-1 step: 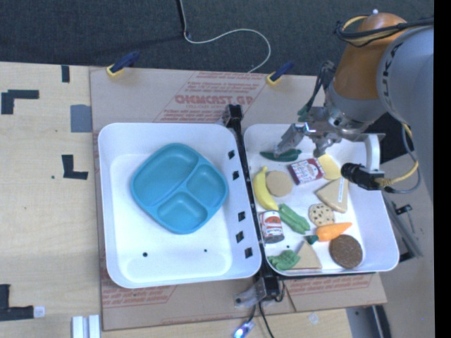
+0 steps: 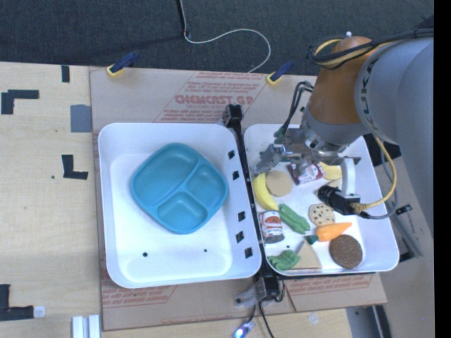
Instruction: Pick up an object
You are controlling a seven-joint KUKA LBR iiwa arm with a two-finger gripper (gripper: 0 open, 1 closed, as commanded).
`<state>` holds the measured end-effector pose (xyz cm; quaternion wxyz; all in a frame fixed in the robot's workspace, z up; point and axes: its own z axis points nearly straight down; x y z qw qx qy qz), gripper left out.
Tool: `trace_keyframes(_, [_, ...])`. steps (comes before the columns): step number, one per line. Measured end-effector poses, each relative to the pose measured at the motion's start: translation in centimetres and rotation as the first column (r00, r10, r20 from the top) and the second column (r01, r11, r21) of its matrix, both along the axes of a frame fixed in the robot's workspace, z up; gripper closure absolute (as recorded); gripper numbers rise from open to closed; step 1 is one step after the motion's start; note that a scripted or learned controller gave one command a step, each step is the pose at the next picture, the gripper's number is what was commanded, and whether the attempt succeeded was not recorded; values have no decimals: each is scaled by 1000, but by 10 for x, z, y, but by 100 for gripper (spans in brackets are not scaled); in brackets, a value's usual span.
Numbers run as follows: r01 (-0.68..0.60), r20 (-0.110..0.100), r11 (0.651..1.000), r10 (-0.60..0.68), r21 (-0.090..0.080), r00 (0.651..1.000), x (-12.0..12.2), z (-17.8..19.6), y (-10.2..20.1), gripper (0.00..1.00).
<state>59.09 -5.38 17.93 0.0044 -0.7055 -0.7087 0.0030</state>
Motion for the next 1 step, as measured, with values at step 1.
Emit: trace_keyframes(1, [-1,0,1000,1,0,1000,-37,1,44,0])
